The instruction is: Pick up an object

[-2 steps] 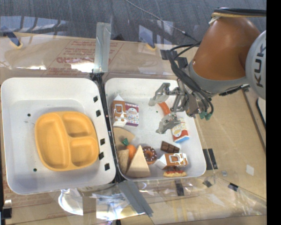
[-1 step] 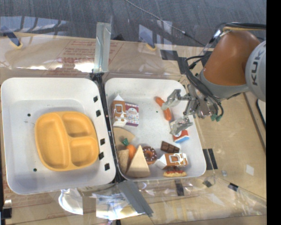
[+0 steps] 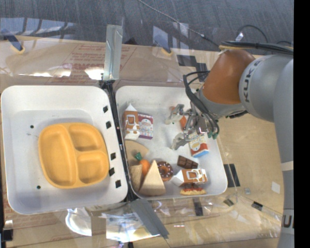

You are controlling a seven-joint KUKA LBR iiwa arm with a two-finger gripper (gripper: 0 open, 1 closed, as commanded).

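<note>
My gripper (image 3: pixel 175 128) hangs low over the right bin (image 3: pixel 160 94), its two grey fingers spread apart, one toward the back and one toward the front, with bare bin floor between the tips. A small orange-red piece (image 3: pixel 184 122) lies close to the palm, between the finger bases; I cannot tell if it touches them. A red-and-white carton (image 3: pixel 199 148) lies just right of the front finger. Two small cartons (image 3: pixel 137 124) lie to the gripper's left.
Toy food crowds the right bin's front: a cheese wedge (image 3: pixel 153 181), a chocolate donut (image 3: pixel 165 169), a brown bar (image 3: pixel 187 163), another carton (image 3: pixel 191 176) and a carrot (image 3: pixel 143 166). A yellow divided plate (image 3: pixel 72 154) lies in the left bin (image 3: pixel 20 102).
</note>
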